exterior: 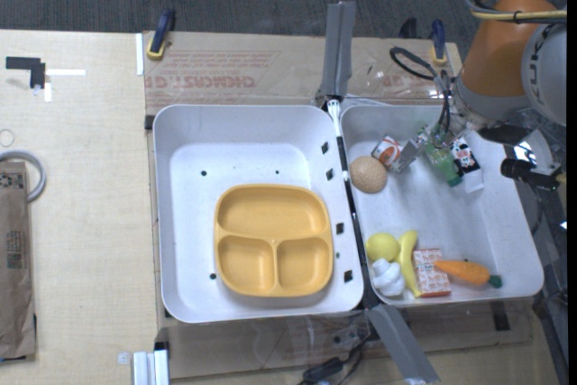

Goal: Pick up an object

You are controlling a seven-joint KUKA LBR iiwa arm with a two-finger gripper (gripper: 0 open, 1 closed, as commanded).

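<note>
Nothing lifted yet; pick not done. Likely target, small red-white can, lay on its side near the back of the right bin, long axis slanted toward the brown ball just beside it. End effector hovered just right of the can; grip state impossible to tell.

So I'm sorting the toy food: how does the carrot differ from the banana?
The carrot is orange with a green tip; the banana is yellow. The carrot lies across the bin, near its right wall; the banana lies lengthwise beside the lemon. Both are long and lie in the right bin.
</note>
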